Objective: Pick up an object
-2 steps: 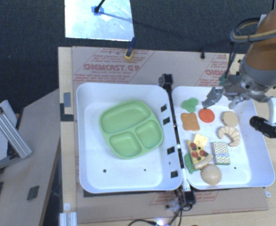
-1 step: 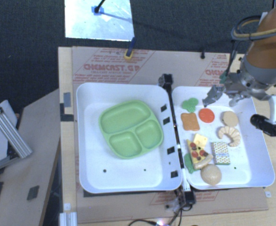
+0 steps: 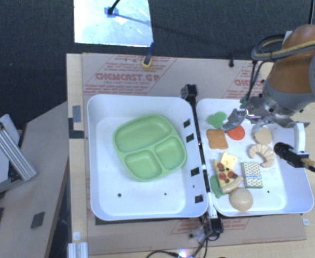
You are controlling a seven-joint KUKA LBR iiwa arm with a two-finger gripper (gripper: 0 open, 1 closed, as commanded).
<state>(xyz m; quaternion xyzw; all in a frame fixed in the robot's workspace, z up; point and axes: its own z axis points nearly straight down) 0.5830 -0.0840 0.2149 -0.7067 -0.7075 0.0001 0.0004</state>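
The right bin (image 3: 286, 198) holds several toy foods: a green leafy piece (image 3: 217, 119), an orange toast slice (image 3: 217, 139), a red disc (image 3: 237, 134), a beige cookie (image 3: 263, 136), a croissant (image 3: 262, 154), a cheese wedge (image 3: 229, 160), a pizza slice (image 3: 227, 175), a speckled block (image 3: 251, 174) and a round bun (image 3: 241, 199). My gripper (image 3: 244, 123) hovers over the bin's far part, just above the red disc. It stands open with nothing between its fingers.
The left bin (image 3: 101, 144) carries a green divided plate (image 3: 149, 147). A black divider with clips (image 3: 198, 149) runs between the bins. A black cable plug (image 3: 288, 155) hangs off the arm over the right bin's right side.
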